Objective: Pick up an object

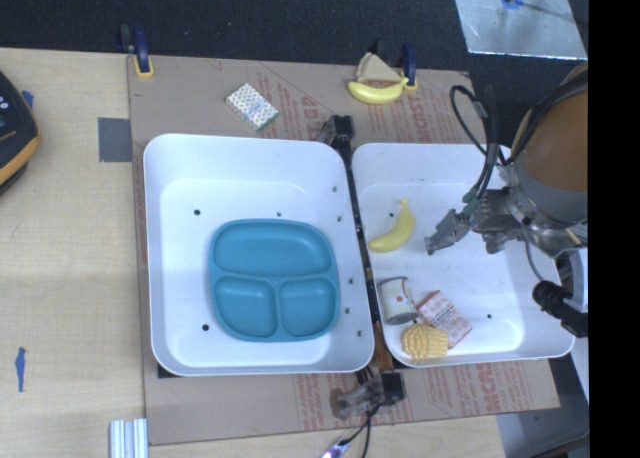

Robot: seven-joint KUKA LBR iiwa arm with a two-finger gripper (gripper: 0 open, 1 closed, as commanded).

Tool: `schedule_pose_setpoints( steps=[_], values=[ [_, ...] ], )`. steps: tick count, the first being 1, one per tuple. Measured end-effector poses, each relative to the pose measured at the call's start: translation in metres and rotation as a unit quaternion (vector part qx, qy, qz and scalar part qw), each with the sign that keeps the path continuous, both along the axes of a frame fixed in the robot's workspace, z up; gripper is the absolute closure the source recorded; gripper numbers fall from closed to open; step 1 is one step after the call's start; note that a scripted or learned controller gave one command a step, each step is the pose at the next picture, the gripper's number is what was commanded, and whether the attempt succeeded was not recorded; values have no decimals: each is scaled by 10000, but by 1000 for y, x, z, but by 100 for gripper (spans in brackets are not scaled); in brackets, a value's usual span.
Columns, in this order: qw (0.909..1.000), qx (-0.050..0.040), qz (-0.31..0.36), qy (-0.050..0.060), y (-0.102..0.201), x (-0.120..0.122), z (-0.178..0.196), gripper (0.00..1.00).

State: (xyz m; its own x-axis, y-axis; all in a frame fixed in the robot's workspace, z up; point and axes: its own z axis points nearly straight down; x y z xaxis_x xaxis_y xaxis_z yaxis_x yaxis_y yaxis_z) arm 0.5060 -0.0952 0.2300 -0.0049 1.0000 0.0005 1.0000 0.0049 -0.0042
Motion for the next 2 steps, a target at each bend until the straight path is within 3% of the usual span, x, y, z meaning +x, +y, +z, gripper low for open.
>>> schedule_pose_setpoints(
  steps=[1, 2],
  values=[
    [10000, -9, 4, 4, -1, 84, -104, 0],
    [10000, -10, 12, -6, -8, 123, -138, 0]
  ],
)
